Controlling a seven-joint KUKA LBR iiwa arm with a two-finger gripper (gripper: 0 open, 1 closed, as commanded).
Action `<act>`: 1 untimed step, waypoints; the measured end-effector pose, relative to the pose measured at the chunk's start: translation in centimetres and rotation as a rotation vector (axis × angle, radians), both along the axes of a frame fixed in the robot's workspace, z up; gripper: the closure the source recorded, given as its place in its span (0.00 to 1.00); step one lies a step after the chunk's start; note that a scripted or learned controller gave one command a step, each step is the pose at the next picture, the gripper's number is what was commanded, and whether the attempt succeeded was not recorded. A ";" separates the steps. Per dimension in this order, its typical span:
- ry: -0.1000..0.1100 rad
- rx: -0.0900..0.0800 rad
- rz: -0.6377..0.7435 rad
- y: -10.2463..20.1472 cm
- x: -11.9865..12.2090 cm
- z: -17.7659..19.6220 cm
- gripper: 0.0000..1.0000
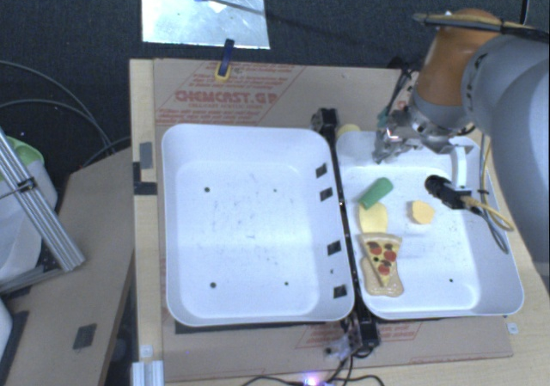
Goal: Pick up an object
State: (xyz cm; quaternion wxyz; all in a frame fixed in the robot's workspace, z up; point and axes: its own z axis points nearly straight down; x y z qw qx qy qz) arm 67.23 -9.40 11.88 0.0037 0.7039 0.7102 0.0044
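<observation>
Green cylinder (375,193) lies tilted in the right bin (494,290), close to that bin's left wall and nearer its far edge than its near one. The tool (388,149) hangs over the bin's far-left part, just beyond the cylinder, carrying nothing that I can see. From this slant I cannot tell whether it stands apart or together.

I judge the step in hand to be the approach, with no grasp made yet. The next move calls for a short shift toward the near edge and a descent across the cylinder's narrow width.

Room there is tight. A yellow piece (373,219) sits just beside the cylinder's lower end, perhaps touching, with the pizza slice (383,262) nearer still to the near edge. The bin's near-right corner lies bare, as does the left bin (249,229).
</observation>
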 end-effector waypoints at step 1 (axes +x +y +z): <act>0.001 0.000 0.000 0.0 0.0 0.0 0.00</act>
